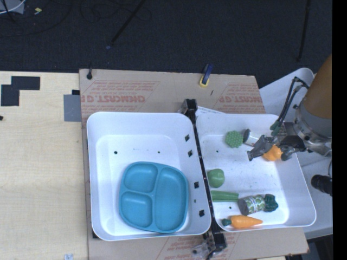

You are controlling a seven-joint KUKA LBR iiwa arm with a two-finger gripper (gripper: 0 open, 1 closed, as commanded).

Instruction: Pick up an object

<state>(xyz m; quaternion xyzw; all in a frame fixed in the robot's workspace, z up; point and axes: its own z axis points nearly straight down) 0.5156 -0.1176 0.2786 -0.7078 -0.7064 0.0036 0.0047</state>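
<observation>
My gripper point(270, 150) reaches in from the right over the upper right part of the right bin point(306, 199). A small orange object point(274, 155) sits between its dark fingers point(256, 151), which are closed on it. Elsewhere in that bin lie a bumpy green piece point(234, 139), a round green piece point(216, 176), a long green stick point(224, 196), a small bottle with a green label point(259, 203) and a toy carrot point(244, 221).
The left bin point(103, 140) holds a blue divided plate point(153, 196). A black divider point(198, 161) runs between the two bins. Cardboard point(141, 93) lies under the bins, with a blue and yellow clamp point(205, 76) at its far edge.
</observation>
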